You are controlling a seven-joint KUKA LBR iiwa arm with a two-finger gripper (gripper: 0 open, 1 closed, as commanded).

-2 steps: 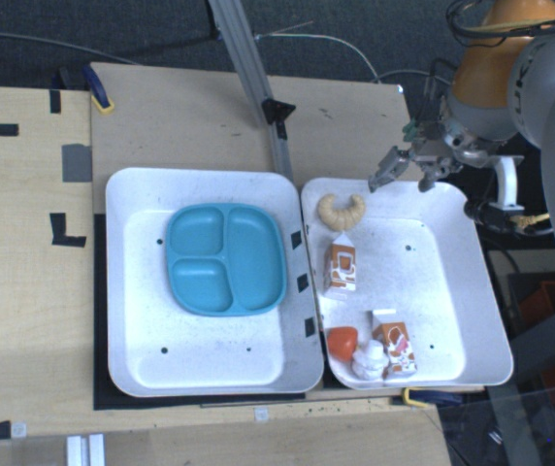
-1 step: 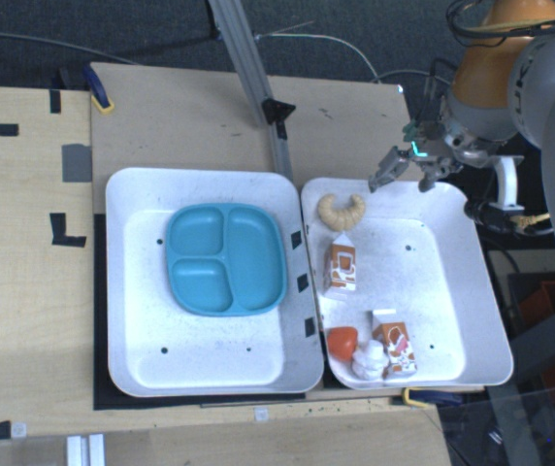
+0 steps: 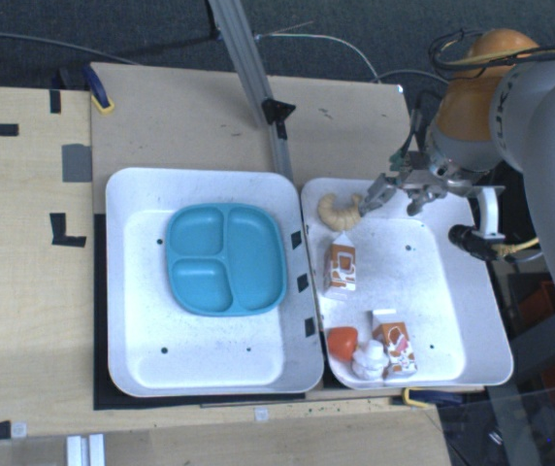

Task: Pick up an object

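Observation:
My gripper hovers over the far edge of the right bin, open with nothing between its fingers. One dark finger sits just right of a tan croissant-shaped pastry in the bin's far left corner. A small orange-and-white carton lies below the pastry. At the bin's near edge a red round item, a white item and a second orange-and-white carton lie bunched together.
The left bin holds a blue divided plate. A grey metal pole slants down to the bins' far edge. The arm with its orange band comes in from the upper right.

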